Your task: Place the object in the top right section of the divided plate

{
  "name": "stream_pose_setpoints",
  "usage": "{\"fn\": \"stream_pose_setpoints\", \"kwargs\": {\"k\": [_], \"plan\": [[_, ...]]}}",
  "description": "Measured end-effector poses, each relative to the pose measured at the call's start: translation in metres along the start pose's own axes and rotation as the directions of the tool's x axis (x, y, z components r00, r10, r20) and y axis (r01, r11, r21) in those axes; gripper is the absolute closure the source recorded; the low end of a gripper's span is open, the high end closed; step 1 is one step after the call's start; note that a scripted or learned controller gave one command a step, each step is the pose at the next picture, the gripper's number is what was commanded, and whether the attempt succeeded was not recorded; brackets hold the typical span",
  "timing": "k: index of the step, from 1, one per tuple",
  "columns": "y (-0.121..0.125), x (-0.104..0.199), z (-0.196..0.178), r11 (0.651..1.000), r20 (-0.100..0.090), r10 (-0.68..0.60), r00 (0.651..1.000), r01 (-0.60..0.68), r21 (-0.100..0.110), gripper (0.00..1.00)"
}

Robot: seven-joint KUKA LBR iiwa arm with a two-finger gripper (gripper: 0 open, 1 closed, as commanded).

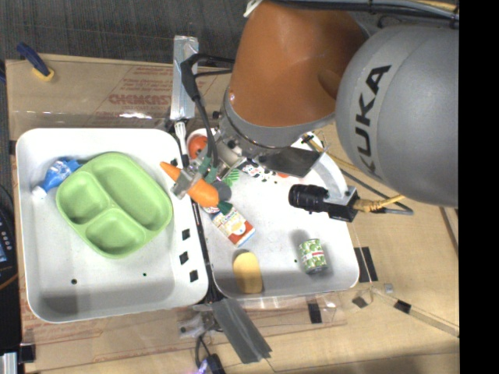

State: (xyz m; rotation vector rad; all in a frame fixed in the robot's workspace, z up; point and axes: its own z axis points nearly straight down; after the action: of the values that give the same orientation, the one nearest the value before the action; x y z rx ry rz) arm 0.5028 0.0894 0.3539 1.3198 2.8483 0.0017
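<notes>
The green divided plate (pixel 115 202) lies in the left bin (pixel 101 287), with two sections on its upper side and one on its lower. An orange toy carrot (pixel 204 194) with a green top hangs above the wall between the two bins, just right of the plate. My gripper (pixel 187 182) is shut on the carrot, and a grey finger crosses its middle. The carrot's pointed end (pixel 169 168) sticks out toward the plate's right rim. The big orange and grey arm hides the upper part of the right bin.
In the left bin, a blue object (pixel 58 171) lies at the plate's upper left. The right bin (pixel 343 275) holds a red and white carton (pixel 233 227), a yellow piece (pixel 247 272), a green can (pixel 312 255) and a red round thing (pixel 198 142) near the top left corner.
</notes>
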Motion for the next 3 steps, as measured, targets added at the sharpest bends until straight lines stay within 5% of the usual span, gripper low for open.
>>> {"fn": "stream_pose_setpoints", "kwargs": {"k": [1, 2, 3], "plan": [[0.010, 0.052, 0.009, 0.977, -0.004, -0.212, 0.977, 0.212, 0.005, 1.00], [-0.051, -0.021, 0.019, 0.967, -0.003, -0.255, 0.967, 0.255, 0.004, 1.00], [-0.082, -0.057, -0.067, 0.879, 0.002, -0.478, 0.879, 0.478, 0.000, 1.00]]}}
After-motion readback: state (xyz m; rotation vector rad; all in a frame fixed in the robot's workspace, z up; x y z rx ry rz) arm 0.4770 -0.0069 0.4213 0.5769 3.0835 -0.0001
